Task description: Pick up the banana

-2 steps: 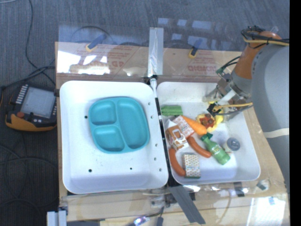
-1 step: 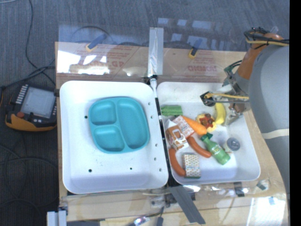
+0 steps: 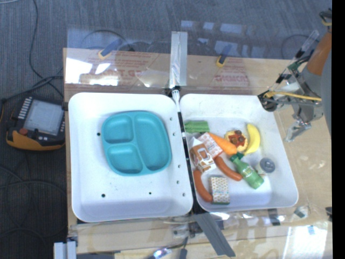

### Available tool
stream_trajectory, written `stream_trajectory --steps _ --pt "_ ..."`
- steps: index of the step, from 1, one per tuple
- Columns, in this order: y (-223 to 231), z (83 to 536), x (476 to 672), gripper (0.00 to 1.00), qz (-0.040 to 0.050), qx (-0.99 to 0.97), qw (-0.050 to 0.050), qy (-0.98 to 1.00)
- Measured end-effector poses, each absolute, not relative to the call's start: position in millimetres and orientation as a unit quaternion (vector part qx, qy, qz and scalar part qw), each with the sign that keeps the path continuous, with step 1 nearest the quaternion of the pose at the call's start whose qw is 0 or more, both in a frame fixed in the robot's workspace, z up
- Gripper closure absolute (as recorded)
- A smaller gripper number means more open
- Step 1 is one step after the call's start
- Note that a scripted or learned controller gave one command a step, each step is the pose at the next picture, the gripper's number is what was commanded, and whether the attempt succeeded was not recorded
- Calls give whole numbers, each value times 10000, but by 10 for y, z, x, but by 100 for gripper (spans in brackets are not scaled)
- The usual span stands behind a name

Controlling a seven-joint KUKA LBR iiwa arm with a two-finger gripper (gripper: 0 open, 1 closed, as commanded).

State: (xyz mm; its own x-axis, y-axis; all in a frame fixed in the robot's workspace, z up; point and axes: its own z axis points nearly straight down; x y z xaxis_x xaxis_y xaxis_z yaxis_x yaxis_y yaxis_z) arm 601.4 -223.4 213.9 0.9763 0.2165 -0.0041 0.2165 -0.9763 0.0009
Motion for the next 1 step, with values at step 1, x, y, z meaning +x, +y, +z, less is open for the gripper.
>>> stream_trajectory --steps 1 --pt "-2183 1085 6478 0 15 9945 -11 1043"
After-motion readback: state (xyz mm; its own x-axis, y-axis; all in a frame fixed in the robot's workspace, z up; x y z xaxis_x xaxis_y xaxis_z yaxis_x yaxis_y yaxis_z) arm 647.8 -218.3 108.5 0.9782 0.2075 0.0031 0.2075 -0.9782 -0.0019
